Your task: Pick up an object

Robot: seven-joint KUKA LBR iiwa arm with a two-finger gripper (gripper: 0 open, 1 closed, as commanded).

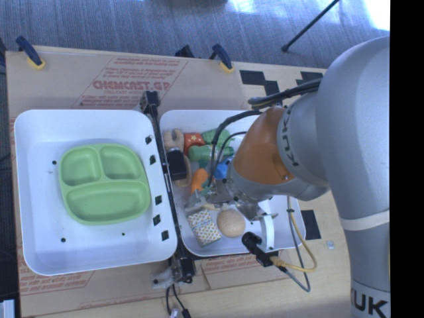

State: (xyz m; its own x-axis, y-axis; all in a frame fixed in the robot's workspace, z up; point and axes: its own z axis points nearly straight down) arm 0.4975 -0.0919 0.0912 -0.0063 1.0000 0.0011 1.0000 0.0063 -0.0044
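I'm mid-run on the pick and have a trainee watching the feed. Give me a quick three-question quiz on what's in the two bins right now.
1. True or false: the light green three-compartment plastic plate lies in the right white bin.
2. Which thing sits nearest the near wall of the right bin? A) round tan egg-shaped object B) orange carrot-shaped toy C) small red toy
3. Fill in: the small patterned square packet lies just to the camera's ____ of the egg-shaped object.

Key: 1 false, it lies in the left white bin; 2 A; 3 left.
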